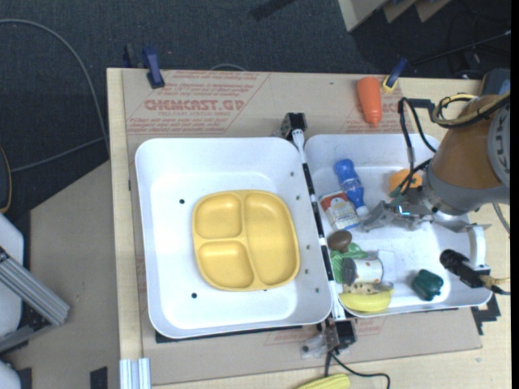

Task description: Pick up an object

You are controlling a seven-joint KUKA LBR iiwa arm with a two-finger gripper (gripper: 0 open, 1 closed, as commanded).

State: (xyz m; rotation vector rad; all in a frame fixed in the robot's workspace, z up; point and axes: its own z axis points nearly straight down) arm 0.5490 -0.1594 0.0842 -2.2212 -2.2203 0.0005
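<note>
My gripper [375, 216] hangs over the middle of the right bin [403, 250], pointing left. Just left of it lies a red and white packet [340, 210], with a blue bottle [349, 181] behind that. A brown rounded object [339, 240] and a small tin can [364, 269] lie in front of the packet. A yellow banana [366, 301] rests against the front wall. A dark green object [427, 283] sits at the front right. Something orange [403, 180] peeks out behind the wrist. Nothing shows as held.
The left bin [162, 217] holds a yellow divided plate [243, 239]. An orange carrot-like toy [370, 100] lies on the cardboard behind the right bin. The grey arm with its orange band [470, 148] covers the bin's right side.
</note>
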